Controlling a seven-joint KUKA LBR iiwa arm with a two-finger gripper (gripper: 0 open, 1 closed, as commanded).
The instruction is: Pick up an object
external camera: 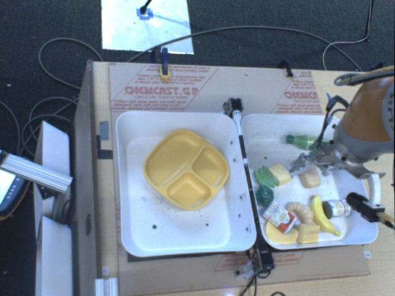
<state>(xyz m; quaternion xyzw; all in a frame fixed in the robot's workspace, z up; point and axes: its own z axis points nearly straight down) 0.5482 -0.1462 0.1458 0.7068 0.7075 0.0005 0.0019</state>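
While hanging over the right bin [370,230], sits just above a beige lump [310,179] with no clear long axis. End effector [313,163] state: cannot tell. Nearby, a banana [324,214] lying top-to-bottom in view, slanting right toward its lower tip; a green bottle [302,141] lying crosswise, cap pointing left. Reads "CHEMCAST GP" in red on the tabletop's board [160,91].
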